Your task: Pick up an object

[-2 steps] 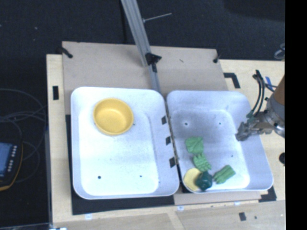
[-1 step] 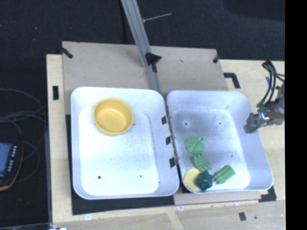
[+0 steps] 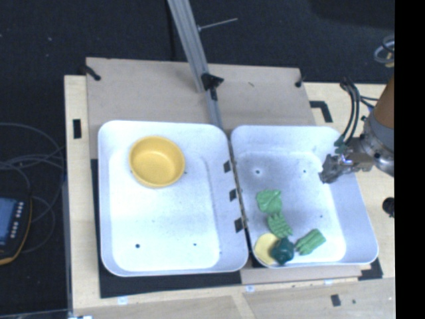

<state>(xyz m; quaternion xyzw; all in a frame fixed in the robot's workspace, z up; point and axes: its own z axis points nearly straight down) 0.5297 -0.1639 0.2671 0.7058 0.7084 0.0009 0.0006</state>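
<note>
Table [image 3: 166, 85] carries two white bins. Left bin [image 3: 166, 244]: yellow bowl [image 3: 157, 161]. Right bin [image 3: 292, 145]: green pieces [image 3: 269, 200] clustered at the near edge, below-left of the gripper [image 3: 330, 169]. Arm [image 3: 378, 135] hangs over the bin's right rim. Jaws' opening: cannot tell; nothing visibly held.

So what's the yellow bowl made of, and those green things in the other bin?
The yellow bowl looks like plastic: one even colour, smooth, with a soft matte sheen. The light green pieces look like soft rubber or plastic, since they are lumpy and ribbed, but the picture is too small to be sure. The dark green lump seems glossier, maybe hard plastic.
</note>
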